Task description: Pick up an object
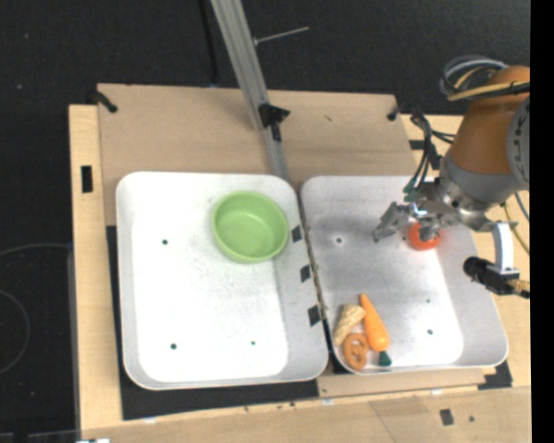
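My gripper (406, 233) hangs low over the back right part of the right bin (351, 210). It looks open, with one grey finger (385, 222) splayed out to the left. A small red-orange object (424, 237) lies on the bin floor just right of that finger, partly hidden under the gripper body. Whether the fingers touch it I cannot tell. At the bin's front lie an orange carrot (374, 322), a beige piece (349, 319), an orange ring-shaped piece (355, 349) and a small dark green bit (384, 360).
A green bowl (249, 227) stands upright in the back of the left bin (166, 321). A slanted metal pole (245, 63) rises from the divide between the bins at the back. Black clips mark the shared bin edge (311, 284).
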Motion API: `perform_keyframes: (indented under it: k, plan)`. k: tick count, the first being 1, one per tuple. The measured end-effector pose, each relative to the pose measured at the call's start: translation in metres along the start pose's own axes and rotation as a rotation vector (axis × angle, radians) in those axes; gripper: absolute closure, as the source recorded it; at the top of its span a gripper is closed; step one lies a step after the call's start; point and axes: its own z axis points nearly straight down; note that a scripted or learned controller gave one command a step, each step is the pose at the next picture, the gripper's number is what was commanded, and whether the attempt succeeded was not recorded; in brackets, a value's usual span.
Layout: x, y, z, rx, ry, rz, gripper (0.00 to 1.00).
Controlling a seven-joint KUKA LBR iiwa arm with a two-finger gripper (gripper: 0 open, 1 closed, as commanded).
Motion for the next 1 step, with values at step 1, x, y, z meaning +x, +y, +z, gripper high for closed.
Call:
perform_keyframes:
  k: [1]
  plan:
    - [-0.0067,0.0037,0.0447,-0.002,-0.001,0.001,0.0]
